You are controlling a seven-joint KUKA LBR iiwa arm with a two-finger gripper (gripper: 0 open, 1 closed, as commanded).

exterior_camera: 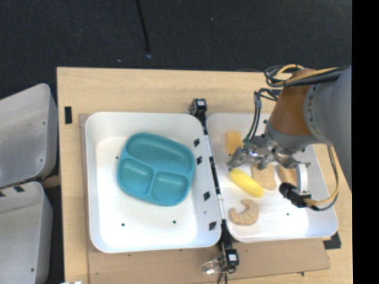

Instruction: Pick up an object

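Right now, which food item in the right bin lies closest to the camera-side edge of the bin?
The curved tan croissant. It lies below the yellow corn and orange piece.

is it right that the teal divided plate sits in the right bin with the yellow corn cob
Not quite. The camera view shows the teal divided plastic plate alone in the left shallow white bin. The yellow corn cob lies in the right shallow white bin.

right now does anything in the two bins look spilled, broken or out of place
Nothing stands out. The blue divided plate lies flat in the left bin, turned a little askew to its walls. The yellow corn, orange piece and croissant lie loose in the right bin under the gripper.
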